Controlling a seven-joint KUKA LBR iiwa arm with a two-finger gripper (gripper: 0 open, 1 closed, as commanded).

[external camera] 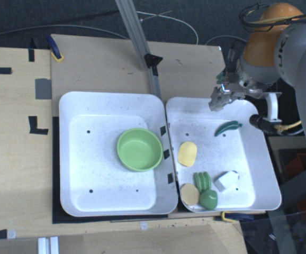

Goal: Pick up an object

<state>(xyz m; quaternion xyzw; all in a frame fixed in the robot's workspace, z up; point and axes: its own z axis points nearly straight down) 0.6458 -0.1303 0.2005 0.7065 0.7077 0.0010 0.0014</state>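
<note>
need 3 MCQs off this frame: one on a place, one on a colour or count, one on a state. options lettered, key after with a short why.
1. Where is the green bowl?
A. in the left bin
B. in the right bin
C. on the bare bench

2. How many bowls are in the bins?
A. three
B. one
C. two

3. How does the gripper stand relative to the right bin?
A. pressed down on the bowl
B. low in the bin's near corner among the small items
C. at the bin's far rim, apart from the items inside

Key:
1 A: the bowl sits near the middle of the left bin.
2 B: one green bowl; the right bin holds small items, such as a yellow piece and a dark green curved piece.
3 C: the gripper is by the far edge, with no item at it.
</note>
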